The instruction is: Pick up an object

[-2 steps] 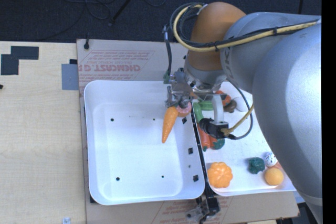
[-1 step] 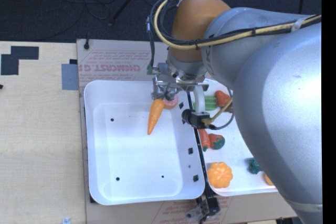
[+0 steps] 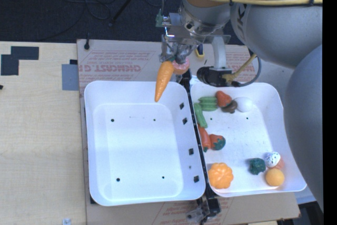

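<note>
An orange toy carrot (image 3: pixel 163 80) hangs tip-down from my gripper (image 3: pixel 176 60), which is shut on its top end together with a small pink piece. It is held in the air over the far right corner of the left bin (image 3: pixel 105 139). The right bin (image 3: pixel 274 113) holds the other objects: a green pod (image 3: pixel 208 103), a red strawberry (image 3: pixel 223 97), a brown and white piece (image 3: pixel 237 106), a red and green vegetable (image 3: pixel 213 142), an orange pumpkin (image 3: pixel 220 175), a dark green lump (image 3: pixel 257 166), a speckled white egg (image 3: pixel 272 159) and an orange ball (image 3: pixel 274 177).
The grey arm (image 3: pixel 274 13) fills the upper right and hangs over the far edge of the right bin. A black clip strip (image 3: pixel 190 139) runs between the two bins. Cardboard (image 3: pixel 121 60) lies under the bins; wooden bench (image 3: pixel 37 139) lies to the left.
</note>
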`<state>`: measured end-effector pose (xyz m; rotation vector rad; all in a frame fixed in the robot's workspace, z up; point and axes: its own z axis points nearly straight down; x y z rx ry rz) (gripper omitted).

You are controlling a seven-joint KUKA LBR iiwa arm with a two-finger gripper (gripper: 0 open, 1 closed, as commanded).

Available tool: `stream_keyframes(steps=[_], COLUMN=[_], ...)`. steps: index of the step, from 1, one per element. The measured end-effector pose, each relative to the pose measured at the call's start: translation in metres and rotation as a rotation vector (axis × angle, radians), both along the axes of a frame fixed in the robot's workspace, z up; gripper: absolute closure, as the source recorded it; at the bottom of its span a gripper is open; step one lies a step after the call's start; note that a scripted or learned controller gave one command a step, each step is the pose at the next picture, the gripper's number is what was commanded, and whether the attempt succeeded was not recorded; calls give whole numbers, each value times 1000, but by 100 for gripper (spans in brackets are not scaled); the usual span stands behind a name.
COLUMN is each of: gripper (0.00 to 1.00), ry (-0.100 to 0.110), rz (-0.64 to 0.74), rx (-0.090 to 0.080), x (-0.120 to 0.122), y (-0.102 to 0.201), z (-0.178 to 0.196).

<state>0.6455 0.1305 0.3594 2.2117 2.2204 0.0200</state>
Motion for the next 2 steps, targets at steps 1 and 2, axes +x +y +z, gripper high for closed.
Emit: stream_keyframes(steps=[1,2], gripper=[100,100], ry=[18,9], rz=[2,-2], rx=[-4,-2], x=[-2,-1], y=[87,95], z=[-25,78])
